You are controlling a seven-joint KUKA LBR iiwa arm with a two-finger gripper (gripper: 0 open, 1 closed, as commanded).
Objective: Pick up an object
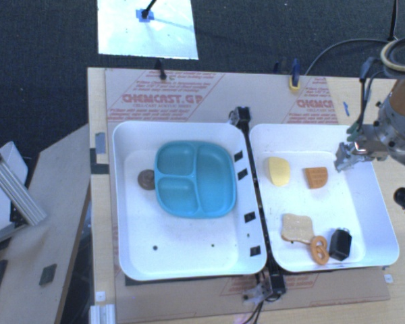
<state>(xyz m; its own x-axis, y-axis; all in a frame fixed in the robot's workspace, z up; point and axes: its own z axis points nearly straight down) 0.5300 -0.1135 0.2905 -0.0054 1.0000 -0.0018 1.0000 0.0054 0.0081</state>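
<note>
The right bin [364, 201] holds a pale yellow piece [279, 171], an orange waffle-like square [316, 177], a slice of toast [297, 228], an orange pretzel [318, 249] and a small black object [340, 244]. My gripper [349, 155] hovers over the right bin's far right side, to the right of the orange square and apart from it. Nothing shows between its fingers.
The left bin [131, 248] carries a blue divided plate [193, 179] with a small brown round thing [146, 179] at its left edge. A black clip strip [250, 194] runs between the bins. A cable [331, 49] loops behind the right bin.
</note>
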